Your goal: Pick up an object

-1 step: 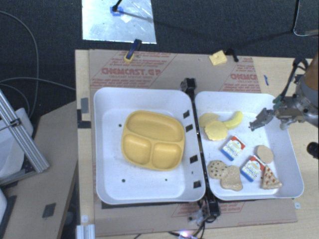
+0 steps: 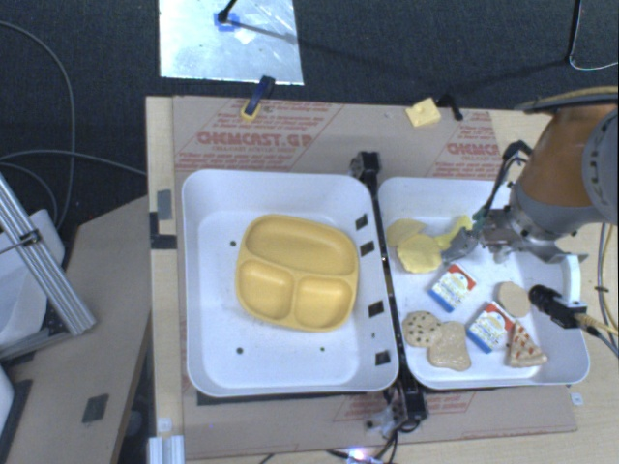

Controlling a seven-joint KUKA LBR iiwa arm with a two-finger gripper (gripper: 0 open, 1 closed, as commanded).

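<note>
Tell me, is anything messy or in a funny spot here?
One yellow piece lies outside the bins, on the cardboard behind the right bin. The yellow tray sits a bit crooked in the left bin.

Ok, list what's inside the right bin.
Right bin: two yellow pieces, two small cartons, a cookie, a tan biscuit, a pizza slice. The arm covers the far corner.

Both bins point(image 2: 208, 288) look like smooth, faintly glossy white plastic; the yellow tray point(image 2: 295, 271) is matt plastic, the board point(image 2: 319, 129) beneath printed cardboard.
</note>
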